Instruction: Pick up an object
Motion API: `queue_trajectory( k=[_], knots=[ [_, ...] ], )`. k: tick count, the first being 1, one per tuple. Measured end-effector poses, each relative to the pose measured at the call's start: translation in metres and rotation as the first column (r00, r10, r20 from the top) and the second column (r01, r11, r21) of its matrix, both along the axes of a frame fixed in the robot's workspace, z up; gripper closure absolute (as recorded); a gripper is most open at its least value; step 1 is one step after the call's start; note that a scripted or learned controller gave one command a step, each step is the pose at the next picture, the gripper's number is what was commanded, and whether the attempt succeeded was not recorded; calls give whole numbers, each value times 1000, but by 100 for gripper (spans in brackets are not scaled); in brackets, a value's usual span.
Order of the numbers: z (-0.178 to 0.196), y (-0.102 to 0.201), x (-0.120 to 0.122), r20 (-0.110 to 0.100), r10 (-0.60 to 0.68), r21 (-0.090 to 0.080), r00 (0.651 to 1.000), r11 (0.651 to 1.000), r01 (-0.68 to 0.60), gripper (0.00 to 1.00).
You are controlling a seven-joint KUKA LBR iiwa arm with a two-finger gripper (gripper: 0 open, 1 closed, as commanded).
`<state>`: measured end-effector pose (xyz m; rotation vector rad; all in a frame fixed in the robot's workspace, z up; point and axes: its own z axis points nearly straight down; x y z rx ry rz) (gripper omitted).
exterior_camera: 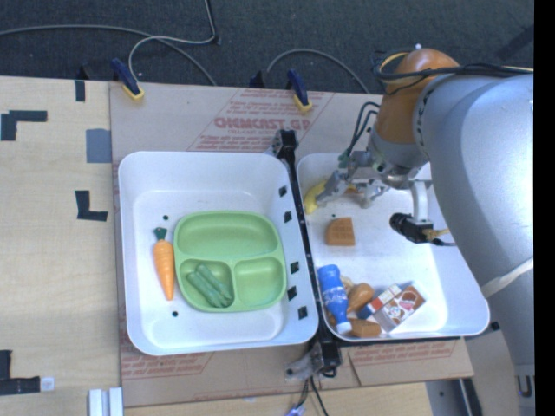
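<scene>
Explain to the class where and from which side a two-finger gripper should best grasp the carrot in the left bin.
Probably the thick orange middle of the carrot, coming straight down from above. It lies flat with its green top toward the far wall, so fingers should close across its narrow width. Mind the green tray close along one side.

Robotics lab bench: clamped cardboard sheet (260, 120), loose cables (173, 46), white bins (139, 232).

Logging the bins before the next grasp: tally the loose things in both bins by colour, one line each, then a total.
Orange: 2, the carrot and the toast-like block
Green: 2, the divided plate and the bean pods
Blue: 1, the bottle
Yellow: 1, the piece by the hand
Mixed: 1, the printed carton
Total: 7
</scene>
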<state>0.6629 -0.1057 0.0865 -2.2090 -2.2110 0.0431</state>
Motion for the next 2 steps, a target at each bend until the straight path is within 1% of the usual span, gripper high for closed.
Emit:
queue_trajectory(
  k=[1,2],
  knots=[
    [0,-11,-88,32,-1,6,999,1000,1,0],
    [0,3,-80,35,0,6,999,1000,0,0]
  ],
)
